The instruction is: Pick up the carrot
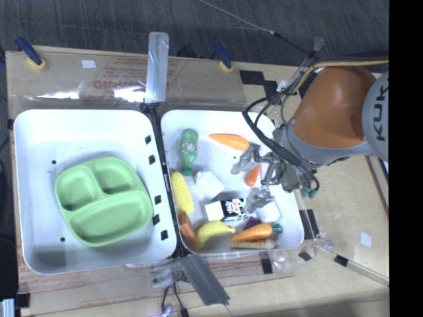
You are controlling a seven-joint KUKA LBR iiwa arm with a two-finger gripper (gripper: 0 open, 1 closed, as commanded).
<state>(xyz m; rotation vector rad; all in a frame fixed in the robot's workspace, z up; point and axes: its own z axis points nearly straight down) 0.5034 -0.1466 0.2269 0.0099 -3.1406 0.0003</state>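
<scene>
An orange carrot lies near the back of the right bin. A second carrot, with a green tip, rests against the bin's front wall. My gripper hangs over the right side of this bin, open, with its fingers spread wide apart. A small orange piece shows in the gap between them, close to the far finger, and the fingers do not close on it. The grey and orange arm reaches in from the right.
The right bin also holds a green bottle, a corn cob, a banana, white blocks and a black-and-white card. A green divided plate sits in the left bin. Cables loop above the wrist.
</scene>
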